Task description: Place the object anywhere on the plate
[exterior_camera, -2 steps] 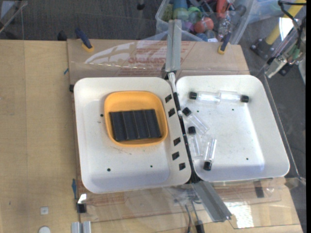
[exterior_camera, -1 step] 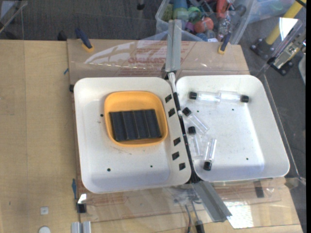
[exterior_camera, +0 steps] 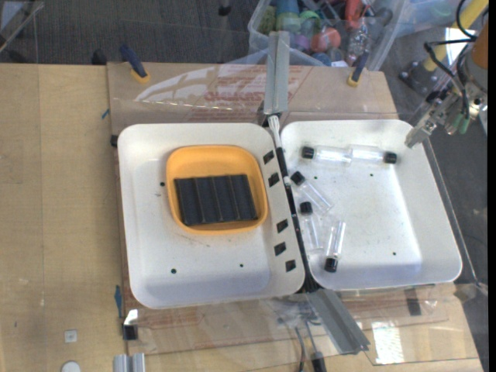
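Clear tubes (exterior_camera: pixel 325 227) in right bin (exterior_camera: pixel 403 231), pincer (exterior_camera: pixel 422 134) well apart

Plate (exterior_camera: pixel 218 161): orange-yellow, square with rounded corners, lying flat in the left bin (exterior_camera: pixel 147 231), toward its upper middle. Object (exterior_camera: pixel 215 199): dark, ribbed rectangular block, lying flat inside the plate, long side running left to right, covering most of the plate's floor and reaching its near rim.

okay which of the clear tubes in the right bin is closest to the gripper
The long tube lying across the far side of the right bin, black caps at both ends. It lies nearest the gripper; the other tubes cluster by the divider.
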{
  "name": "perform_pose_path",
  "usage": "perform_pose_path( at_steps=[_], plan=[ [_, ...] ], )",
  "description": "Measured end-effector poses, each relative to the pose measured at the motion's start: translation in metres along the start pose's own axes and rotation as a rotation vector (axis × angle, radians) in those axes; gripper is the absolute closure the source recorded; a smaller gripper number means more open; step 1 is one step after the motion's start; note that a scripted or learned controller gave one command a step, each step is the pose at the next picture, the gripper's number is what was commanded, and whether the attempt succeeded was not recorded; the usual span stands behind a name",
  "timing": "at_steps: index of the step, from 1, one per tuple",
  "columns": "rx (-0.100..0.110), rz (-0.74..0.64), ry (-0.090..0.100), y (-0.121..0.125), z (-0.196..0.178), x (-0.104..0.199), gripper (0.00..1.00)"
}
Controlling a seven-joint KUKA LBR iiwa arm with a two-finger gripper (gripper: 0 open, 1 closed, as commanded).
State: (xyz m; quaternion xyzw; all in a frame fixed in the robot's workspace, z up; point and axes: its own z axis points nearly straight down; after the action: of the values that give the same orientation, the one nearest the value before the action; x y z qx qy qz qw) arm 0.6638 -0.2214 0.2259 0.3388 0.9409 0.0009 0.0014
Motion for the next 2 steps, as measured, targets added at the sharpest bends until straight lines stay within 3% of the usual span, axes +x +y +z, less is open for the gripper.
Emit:
perform_pose_path(
  at_steps=[1, 2],
  plan=[
    [-0.001, -0.192, -0.005, -0.001, -0.009, 0.001, 1.00],
    [-0.001, -0.241, -0.006, -0.002, -0.067, 0.002, 1.00]
  ],
)
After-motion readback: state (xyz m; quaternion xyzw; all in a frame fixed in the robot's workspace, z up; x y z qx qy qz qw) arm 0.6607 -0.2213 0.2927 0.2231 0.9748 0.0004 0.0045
